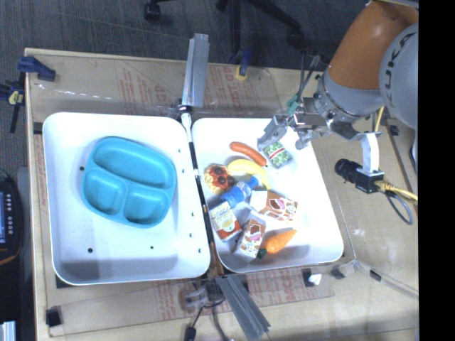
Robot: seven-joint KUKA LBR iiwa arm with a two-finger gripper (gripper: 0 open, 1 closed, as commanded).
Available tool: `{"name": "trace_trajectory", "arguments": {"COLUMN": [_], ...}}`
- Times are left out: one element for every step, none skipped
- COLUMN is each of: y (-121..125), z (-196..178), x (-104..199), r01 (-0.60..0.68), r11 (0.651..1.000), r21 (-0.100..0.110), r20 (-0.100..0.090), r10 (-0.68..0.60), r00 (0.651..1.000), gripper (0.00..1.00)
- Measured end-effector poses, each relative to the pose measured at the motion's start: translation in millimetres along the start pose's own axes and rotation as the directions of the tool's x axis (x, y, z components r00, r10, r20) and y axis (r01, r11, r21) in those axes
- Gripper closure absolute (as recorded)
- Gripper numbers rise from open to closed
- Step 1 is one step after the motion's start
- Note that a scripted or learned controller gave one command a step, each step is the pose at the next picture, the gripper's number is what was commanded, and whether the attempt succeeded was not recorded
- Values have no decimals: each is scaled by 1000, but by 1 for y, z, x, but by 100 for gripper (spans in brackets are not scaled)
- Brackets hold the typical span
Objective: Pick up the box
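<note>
Box: a small green-and-white box (278, 155) is hanging between the fingers of the gripper (286, 135), over the far part of the right bin (321, 190). It is sitting tilted, its long axis running from upper left to lower right, the lower end pointing toward the bin's right wall.
Gripper: the two fingers are standing a little apart, just wide enough for the box, one finger (271, 131) on its left and the other on its right; the box's top is sitting between them, so the gripper is gripping it.
Arm: the grey arm with its orange band (362, 41) is reaching in from the right, the wrist over the bin's far right corner.
Right bin: it is holding a sausage (247, 152) just left of the box, a banana (245, 168) below that, a dark round fruit (217, 177), a blue bottle (238, 191), a brown-and-white carton (279, 207), two smaller cartons (238, 229) and a carrot (279, 240) near the front wall. These are lying bunched together, touching one another.
Left bin: the left bin (60, 190) is holding a blue tray (128, 180) with three compartments, lying tilted in the middle.
</note>
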State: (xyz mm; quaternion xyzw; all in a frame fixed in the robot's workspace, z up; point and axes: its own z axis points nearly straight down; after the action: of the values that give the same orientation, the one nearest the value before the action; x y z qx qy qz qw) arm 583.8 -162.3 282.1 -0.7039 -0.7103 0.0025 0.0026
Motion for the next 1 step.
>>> {"name": "trace_trajectory", "arguments": {"y": [49], "z": [171], "x": [-3], "r01": [308], "r11": [951], "r21": [0], "r20": [-1], "r10": [-308], "r00": [951], "gripper": [0]}}
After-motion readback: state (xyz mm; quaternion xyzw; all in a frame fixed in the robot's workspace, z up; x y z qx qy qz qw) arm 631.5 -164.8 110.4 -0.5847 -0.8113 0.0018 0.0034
